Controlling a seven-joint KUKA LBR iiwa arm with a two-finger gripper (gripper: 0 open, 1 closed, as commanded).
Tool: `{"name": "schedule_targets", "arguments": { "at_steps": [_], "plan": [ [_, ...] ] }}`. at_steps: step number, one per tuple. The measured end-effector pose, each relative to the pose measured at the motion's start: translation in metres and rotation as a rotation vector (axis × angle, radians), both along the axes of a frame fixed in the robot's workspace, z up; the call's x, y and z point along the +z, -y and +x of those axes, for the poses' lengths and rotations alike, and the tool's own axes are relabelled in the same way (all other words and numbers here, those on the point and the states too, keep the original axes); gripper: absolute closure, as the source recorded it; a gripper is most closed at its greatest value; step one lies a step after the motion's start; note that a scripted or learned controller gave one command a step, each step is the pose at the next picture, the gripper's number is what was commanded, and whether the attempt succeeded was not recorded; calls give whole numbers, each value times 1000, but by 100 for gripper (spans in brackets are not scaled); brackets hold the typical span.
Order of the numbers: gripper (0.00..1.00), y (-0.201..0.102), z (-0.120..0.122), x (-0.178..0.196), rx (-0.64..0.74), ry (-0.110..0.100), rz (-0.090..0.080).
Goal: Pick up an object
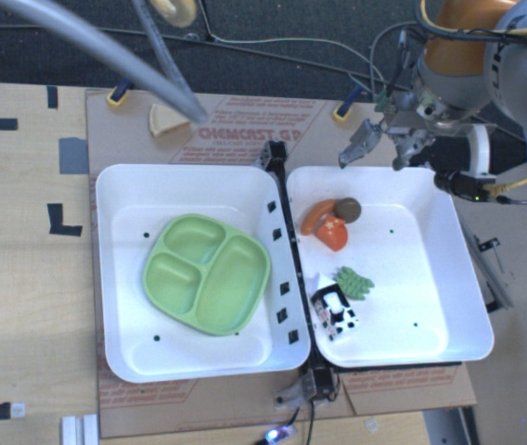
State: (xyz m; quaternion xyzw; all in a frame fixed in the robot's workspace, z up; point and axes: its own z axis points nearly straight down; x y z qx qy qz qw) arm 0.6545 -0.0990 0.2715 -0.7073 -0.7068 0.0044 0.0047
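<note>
Camera view: grey KUKA arm with orange band (472,17) at upper right, two-finger gripper (384,149) above far rim of right shallow white bin (463,276), fingers apart, nothing between them. Left shallow white bin (120,248) holds green plastic divided plate (208,273): stiff, flat, likely awkward to pinch. Right bin, near divider: orange-red rounded toy with brown end (331,221), probably light, smooth, may slip; grip across middle. Black-and-white small toy (335,311) and green leafy toy piece (354,283) just beside each other, small, crowding risk.
</note>
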Motion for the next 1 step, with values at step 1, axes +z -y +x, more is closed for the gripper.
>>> {"name": "schedule_targets", "arguments": {
  "at_steps": [1],
  "plan": [
    [0,0,2,7,2,12,-1]
  ]
}}
